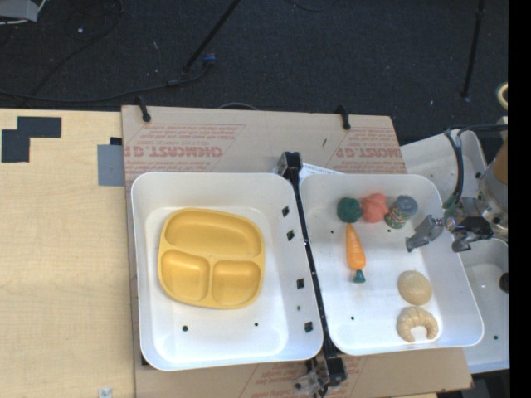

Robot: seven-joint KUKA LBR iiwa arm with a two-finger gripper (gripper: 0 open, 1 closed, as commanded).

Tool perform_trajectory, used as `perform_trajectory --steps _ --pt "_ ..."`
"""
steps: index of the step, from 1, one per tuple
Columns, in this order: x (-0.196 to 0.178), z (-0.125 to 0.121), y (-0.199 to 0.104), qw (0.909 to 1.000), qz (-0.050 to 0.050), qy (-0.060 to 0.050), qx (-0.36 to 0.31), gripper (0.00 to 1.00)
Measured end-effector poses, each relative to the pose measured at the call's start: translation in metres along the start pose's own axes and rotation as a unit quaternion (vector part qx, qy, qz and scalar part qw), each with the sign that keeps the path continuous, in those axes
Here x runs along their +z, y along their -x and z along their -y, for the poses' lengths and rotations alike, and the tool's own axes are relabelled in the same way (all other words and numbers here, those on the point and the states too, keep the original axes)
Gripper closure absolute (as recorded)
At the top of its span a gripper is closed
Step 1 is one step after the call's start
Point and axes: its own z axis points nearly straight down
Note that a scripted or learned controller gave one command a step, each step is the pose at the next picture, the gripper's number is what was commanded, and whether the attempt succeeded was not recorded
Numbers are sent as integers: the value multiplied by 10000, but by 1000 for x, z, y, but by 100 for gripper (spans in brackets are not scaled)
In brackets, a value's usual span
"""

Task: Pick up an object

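The right white bin (452, 326) holds several small items: a dark green ball (349, 210), a salmon-pink round piece (375, 207), a small grey can (401, 212), an orange carrot (355, 252) with a green tip, a pale bread roll (414, 288) and a croissant (417, 323). My gripper (442, 237) hangs over the right side of this bin, just right of the can and above the bread roll. It is open, with nothing between its fingers and no item touching them.
The left white bin (149, 222) holds a yellow divided plate (212, 256). A black divider (304, 255) runs between the two bins. Cardboard lies under both bins, with a wooden bench top at the left.
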Motion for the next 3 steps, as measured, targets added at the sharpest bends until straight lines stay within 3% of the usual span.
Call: perform_trajectory --steps 1,3 --pt "-7 -3 0 10000 18 67 -17 0" --pt "118 -5 7 10000 0 33 -17 0"
